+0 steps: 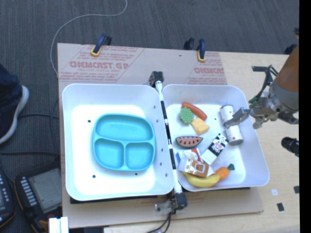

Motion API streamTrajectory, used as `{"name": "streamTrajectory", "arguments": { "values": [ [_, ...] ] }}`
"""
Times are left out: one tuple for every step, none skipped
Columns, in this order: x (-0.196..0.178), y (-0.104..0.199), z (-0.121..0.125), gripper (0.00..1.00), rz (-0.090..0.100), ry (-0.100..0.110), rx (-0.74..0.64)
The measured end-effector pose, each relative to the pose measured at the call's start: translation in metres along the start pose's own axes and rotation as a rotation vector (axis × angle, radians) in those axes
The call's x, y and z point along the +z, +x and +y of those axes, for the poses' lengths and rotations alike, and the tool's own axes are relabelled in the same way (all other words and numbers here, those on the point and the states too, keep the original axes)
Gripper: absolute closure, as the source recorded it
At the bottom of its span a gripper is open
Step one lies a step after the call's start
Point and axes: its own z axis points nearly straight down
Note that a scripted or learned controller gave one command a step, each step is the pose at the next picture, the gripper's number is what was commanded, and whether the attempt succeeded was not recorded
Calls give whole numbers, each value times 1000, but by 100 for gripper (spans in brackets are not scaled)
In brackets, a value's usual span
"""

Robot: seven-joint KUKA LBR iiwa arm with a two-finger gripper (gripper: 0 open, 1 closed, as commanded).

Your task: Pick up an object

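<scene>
The right bin [252, 152] holds several toy foods: a red sausage [194, 110], a green piece [185, 115], a yellow wedge [200, 126], a watermelon slice [188, 141], a black-and-white pack [218, 144], a small carton [194, 165], a banana [203, 180] and a carrot [222, 173]. Two white cylinders [226, 113] [234, 136] lie near its right side. My gripper [248, 119] hangs over the bin's right part, just right of the cylinders. It is open, with nothing between its fingers.
The left bin [77, 130] bears a blue divided plate [125, 142]. A black clamp bar [165, 125] runs between the bins. Blue and yellow clamps [99, 43] [200, 49] grip the board's far edge. The bench surface lies to the right of the bins.
</scene>
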Motion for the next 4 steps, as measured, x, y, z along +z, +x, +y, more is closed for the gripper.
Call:
{"name": "streamTrajectory", "arguments": {
  "values": [
    [103,2,-1,0,-12,-21,2],
    [100,6,-6,100,-1,0,1],
    [100,6,-6,0,-1,0,1],
    [132,52,-24,0,-6,-9,3]
  ]
}}
